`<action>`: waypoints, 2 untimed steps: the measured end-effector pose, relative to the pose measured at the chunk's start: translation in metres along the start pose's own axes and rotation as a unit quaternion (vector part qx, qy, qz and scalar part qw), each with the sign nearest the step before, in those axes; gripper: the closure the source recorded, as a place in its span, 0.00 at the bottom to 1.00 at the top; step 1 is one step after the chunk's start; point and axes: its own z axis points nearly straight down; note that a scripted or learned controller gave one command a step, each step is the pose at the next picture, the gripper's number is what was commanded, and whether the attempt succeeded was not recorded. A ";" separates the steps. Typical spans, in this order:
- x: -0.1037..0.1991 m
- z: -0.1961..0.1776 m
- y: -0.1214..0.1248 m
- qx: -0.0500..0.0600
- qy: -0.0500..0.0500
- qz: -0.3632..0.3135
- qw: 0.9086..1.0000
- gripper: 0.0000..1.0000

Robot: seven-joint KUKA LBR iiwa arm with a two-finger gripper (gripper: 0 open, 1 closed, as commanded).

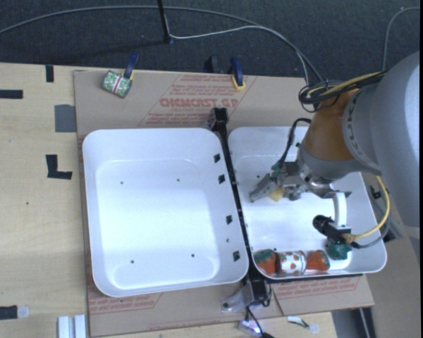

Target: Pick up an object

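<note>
Along the front wall of the right bin [366, 265] lies a row of small objects: a red and green one [266, 260], a white can with red marks [291, 262], an orange one [318, 261] and a green one [338, 250]. My gripper [264, 189] hangs over the left middle of that bin, pointing left toward the divider. A small yellow piece [276, 196] shows right beside it; whether it is held is unclear. The row of objects lies well in front of the gripper, apart from it.
The left bin [92, 189] adjoins the right one along a black divider [229, 189]. A small green and white box [117, 83] lies on the cardboard behind the bins, near two clamps [235, 72]. Black and yellow cables [370, 234] hang by the right bin's right side.
</note>
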 end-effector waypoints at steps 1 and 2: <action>-0.053 -0.068 0.029 -0.004 -0.001 0.002 1.000 0.00; 0.009 -0.017 -0.004 0.001 0.001 -0.001 1.000 0.00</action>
